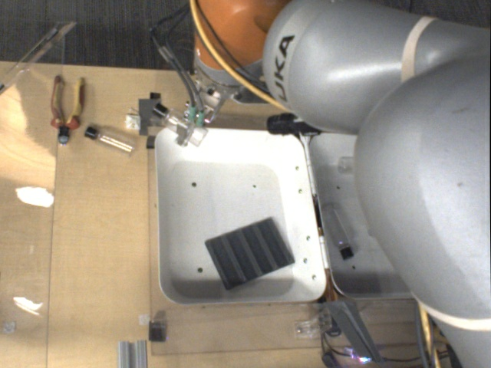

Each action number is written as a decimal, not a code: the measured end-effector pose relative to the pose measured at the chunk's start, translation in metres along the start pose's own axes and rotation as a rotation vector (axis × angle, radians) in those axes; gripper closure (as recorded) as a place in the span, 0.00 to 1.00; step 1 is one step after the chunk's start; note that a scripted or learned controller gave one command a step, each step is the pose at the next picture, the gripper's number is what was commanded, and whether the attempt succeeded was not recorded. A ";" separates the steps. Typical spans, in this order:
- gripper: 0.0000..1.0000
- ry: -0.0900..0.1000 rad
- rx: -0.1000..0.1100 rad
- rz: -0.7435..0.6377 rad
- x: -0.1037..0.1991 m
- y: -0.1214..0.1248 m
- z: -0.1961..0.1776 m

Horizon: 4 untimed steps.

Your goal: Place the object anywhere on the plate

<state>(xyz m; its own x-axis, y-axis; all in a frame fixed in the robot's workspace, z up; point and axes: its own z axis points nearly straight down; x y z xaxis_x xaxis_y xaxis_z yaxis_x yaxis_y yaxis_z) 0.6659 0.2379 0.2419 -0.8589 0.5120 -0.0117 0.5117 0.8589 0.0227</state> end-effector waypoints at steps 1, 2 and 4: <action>1.00 -0.003 -0.007 0.000 0.000 0.002 -0.012; 1.00 -0.006 -0.014 -0.001 -0.001 0.004 -0.025; 1.00 0.009 0.022 0.151 -0.008 -0.012 0.098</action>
